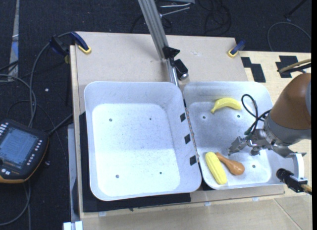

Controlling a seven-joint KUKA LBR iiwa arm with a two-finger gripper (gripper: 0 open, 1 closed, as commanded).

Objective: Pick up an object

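While the left bin [133,144] sits bare, the right bin [205,112] has a banana [226,104], corn [216,167] and an orange gourd [232,164]; can't tell the end effector [241,145] state.

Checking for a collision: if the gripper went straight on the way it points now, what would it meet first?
Probably the orange drumstick-shaped toy, lying just below-left of the gripper, against the corn cob. Depth is unclear.
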